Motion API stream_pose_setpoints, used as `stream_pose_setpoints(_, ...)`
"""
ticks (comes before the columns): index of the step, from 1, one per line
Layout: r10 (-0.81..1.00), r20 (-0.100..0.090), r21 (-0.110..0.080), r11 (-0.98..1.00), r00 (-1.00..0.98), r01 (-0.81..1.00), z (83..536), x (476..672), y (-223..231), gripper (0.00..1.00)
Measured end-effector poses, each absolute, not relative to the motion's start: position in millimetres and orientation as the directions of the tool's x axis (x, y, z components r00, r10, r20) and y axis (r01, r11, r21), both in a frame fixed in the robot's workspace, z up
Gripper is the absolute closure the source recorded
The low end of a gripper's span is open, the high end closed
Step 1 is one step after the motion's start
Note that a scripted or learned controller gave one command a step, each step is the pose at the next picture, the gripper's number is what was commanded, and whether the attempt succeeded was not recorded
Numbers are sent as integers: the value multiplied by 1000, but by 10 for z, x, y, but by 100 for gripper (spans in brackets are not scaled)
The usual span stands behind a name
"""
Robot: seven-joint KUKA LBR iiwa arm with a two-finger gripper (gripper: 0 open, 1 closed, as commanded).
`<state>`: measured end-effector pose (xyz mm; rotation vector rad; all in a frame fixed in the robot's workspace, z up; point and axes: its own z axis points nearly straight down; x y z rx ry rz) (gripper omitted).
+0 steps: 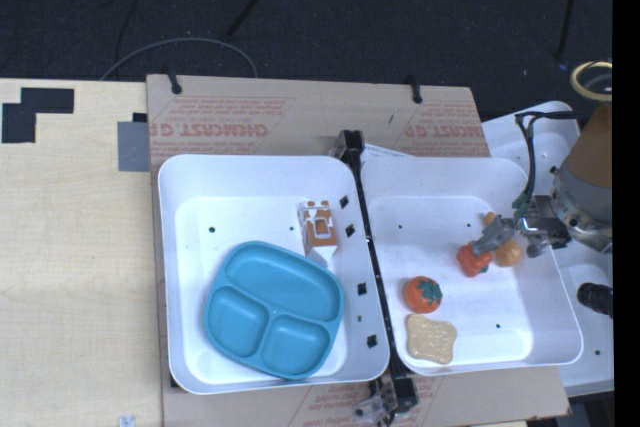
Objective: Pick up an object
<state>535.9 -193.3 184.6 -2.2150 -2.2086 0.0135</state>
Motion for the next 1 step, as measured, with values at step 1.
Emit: stream_pose_setpoints(1,1000,0,-1,0,0,1000,1928,5391,-1931,0)
